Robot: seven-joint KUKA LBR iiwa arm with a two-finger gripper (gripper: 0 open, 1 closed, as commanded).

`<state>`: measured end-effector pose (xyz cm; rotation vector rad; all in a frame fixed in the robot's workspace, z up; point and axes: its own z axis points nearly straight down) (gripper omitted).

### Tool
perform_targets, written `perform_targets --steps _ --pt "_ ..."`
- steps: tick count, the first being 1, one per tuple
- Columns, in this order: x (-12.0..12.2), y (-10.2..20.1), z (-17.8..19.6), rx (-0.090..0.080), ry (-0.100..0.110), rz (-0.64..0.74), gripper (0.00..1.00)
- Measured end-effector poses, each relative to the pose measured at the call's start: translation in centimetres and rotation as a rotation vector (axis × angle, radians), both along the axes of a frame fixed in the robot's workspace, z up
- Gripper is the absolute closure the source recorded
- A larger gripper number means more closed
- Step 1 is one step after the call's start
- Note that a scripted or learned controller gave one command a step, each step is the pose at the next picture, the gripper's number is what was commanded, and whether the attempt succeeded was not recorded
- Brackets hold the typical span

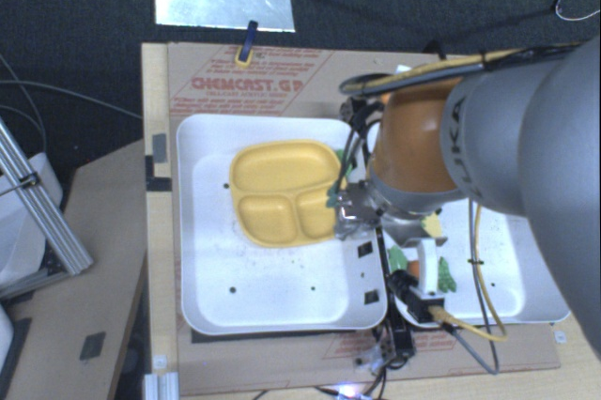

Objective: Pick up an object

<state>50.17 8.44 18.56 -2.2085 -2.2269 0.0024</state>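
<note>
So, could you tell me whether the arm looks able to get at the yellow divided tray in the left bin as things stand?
Probably yes. The yellow divided tray lies open in the left bin with nothing on top of it, and the arm's wrist hangs right at the tray's right edge, over the divide between the bins.

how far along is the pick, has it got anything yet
Done: the arm has reached in over the wall between the two bins. In hand: nothing that shows; the gripper sits low at the right edge of the yellow divided plate, which lies flat in the left bin. Small green and orange items lie in the right bin. Left: a visible grasp and a lift.
</note>
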Motion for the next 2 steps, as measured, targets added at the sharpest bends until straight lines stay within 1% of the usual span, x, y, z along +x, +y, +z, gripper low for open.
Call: perform_targets --steps 1,2 --pt "4.24 5.63 14.98 0.004 -0.025 0.003 1.00" --pt "3.93 5.19 14.04 -0.002 -0.006 -0.003 0.00"
